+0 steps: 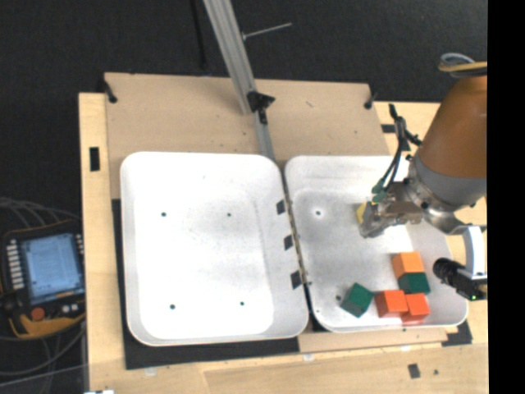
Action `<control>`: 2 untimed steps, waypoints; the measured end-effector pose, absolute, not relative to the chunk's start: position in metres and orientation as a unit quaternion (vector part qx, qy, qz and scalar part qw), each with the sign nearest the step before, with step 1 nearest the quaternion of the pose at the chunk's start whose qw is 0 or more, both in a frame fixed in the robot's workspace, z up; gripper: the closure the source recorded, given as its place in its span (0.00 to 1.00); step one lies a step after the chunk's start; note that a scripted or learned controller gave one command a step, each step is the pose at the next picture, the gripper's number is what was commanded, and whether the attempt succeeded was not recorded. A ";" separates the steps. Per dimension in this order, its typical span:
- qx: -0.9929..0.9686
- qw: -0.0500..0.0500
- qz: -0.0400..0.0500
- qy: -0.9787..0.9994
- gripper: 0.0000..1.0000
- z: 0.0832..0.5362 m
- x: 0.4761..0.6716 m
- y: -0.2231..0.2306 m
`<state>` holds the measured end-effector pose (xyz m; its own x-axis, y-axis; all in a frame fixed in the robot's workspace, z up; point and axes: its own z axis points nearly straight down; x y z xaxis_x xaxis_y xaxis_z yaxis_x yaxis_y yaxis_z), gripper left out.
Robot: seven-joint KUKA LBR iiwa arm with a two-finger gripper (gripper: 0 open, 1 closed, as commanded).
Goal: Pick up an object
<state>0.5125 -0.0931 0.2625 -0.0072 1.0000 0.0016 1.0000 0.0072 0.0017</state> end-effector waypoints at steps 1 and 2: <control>0.704 0.000 0.001 0.710 1.00 0.267 0.521 -0.038; 0.705 0.000 0.000 0.709 1.00 0.252 0.521 0.009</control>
